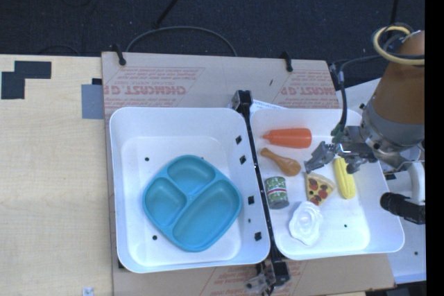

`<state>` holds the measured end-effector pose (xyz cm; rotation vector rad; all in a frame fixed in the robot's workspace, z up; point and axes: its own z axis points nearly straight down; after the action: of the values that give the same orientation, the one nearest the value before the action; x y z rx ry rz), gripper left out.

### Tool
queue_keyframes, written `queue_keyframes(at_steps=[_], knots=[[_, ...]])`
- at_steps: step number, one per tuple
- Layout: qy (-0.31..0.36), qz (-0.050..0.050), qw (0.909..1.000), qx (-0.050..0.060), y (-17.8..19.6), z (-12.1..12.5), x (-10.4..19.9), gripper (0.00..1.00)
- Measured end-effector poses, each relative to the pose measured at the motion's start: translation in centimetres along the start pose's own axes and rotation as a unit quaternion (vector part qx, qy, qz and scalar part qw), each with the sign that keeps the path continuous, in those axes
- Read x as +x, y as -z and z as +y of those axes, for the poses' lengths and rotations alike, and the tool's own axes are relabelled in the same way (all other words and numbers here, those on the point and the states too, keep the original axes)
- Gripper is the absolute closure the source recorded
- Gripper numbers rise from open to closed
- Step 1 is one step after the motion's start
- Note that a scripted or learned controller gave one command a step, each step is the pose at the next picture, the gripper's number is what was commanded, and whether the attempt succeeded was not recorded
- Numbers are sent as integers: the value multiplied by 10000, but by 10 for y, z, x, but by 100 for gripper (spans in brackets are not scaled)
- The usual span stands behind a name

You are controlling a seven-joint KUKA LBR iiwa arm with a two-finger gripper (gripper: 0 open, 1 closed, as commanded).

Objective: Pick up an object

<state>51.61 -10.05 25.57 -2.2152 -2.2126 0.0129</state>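
The right bin (388, 236) holds an orange carrot (287, 138), a tan chicken drumstick (281, 161), a small green can (276, 192), a pizza slice (318, 188), a yellow corn cob (345, 178) and a white fried egg (306, 223). My gripper (337, 154) hovers over the bin's right half, just above the corn cob and right of the drumstick. Its dark fingers spread apart with nothing between them. The grey and orange arm (399, 90) comes in from the right.
The left bin (132, 142) carries a blue divided plate (192, 202). A black divider (251, 170) runs between the two bins. A black cylindrical part (402, 207) sticks in at the right bin's right edge.
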Motion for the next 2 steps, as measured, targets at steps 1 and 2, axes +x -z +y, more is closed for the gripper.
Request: queue_keyframes(at_steps=[1, 2], knots=[[9, -8, 10000, -59, 6, 2, 0, 0], [5, 0, 10000, -24, -39, 1, -4, 0]])
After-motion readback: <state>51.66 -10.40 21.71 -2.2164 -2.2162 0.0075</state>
